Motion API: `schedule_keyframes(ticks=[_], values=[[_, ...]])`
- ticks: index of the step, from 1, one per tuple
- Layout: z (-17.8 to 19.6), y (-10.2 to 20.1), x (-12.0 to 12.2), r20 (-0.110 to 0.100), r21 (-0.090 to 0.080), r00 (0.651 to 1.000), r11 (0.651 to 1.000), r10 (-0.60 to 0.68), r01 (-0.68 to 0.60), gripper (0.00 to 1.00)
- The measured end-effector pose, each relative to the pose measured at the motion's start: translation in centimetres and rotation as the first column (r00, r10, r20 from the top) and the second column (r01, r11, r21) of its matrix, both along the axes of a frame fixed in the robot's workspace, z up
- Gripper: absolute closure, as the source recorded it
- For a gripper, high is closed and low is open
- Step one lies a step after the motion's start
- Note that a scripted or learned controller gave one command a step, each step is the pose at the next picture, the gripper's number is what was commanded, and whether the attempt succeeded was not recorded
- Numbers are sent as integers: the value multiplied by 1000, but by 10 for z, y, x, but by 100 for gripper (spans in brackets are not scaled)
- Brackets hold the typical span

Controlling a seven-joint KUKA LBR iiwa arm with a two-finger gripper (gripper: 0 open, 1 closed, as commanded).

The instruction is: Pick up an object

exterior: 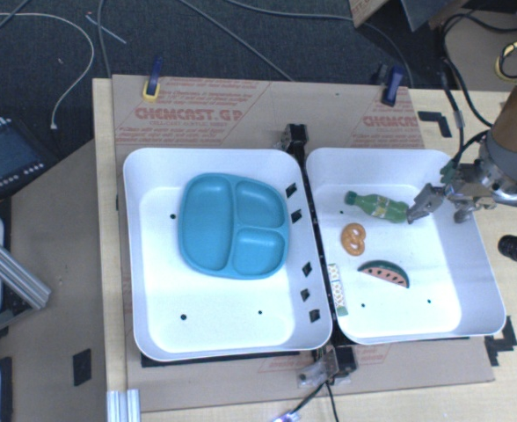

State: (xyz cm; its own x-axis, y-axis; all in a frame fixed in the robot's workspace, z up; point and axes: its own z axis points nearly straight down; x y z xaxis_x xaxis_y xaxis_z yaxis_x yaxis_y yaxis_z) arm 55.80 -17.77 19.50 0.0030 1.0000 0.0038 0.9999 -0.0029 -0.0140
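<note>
The right bin (469, 271) holds a green bottle (375, 205) lying on its side, a small orange pretzel (353, 238) and a watermelon slice (384, 273). My gripper (440, 207) hangs over the bin's right part, just right of the bottle's thick end. It is open, its fingers spread wide apart. The left fingertip (419, 206) sits close to the bottle's end; whether it touches is unclear. Nothing lies between the fingers.
A blue divided plate (234, 225) lies in the left bin (153, 262). A narrow white packet (336, 288) rests along the right bin's left wall. Clamps and cables line the bench's far edge, and a dark device (3, 152) stands at the left.
</note>
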Motion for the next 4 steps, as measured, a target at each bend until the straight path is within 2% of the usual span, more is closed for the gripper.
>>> schedule_keyframes(ticks=[1,3,4], values=[[7,0,3,13,-3,1000,1000,3,-3,0],[-87,13,-2,7,-1,1000,1000,3,-3,0],[-111,14,-2,9,-1,1000,1000,3,-3,0]])
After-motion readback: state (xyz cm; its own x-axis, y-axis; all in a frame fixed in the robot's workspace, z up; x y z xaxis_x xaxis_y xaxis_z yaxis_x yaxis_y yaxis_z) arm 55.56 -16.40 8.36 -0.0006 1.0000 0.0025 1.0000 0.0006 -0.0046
